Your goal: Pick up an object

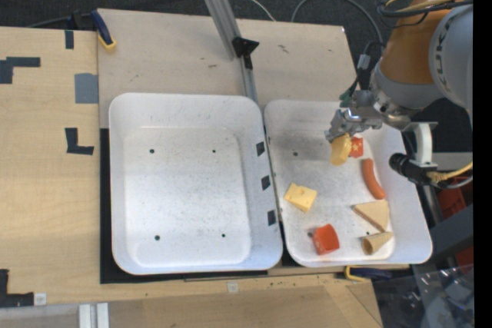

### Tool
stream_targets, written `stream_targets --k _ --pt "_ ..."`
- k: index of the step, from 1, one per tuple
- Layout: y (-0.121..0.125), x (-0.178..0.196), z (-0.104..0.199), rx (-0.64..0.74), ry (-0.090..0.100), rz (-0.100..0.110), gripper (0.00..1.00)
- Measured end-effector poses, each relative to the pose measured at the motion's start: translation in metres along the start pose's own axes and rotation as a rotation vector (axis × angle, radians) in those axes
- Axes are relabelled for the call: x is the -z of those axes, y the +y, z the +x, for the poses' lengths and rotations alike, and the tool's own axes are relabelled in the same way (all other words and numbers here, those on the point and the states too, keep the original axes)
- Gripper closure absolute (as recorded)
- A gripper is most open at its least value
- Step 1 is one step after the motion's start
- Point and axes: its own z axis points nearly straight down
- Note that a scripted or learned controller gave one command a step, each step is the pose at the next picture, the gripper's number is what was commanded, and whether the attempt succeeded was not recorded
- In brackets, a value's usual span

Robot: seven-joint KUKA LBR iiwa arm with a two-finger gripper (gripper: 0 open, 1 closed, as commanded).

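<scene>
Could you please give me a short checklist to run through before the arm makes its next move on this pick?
1. Gripper over the right bin: ok, it hangs at the bin's upper right.
2. Yellow piece under the gripper: ok, right below the fingertips, with a small red bit beside it.
3. Piece actually clamped between the fingers: cannot tell.
4. Piece lifted off the bin floor: cannot tell.
5. Neighbours clear of the gripper: ok, the sausage, cheese cube and red block lie apart from it.
6. Left bin free for a drop: ok.
</scene>
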Motion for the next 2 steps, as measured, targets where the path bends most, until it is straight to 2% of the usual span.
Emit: stream_targets --k 1,2 --pt "-0.004 0.052 -0.009 -0.001 -0.001 0.000 1.00" --pt "0.014 0.055 0.047 0.005 0.003 0.005 1.00"
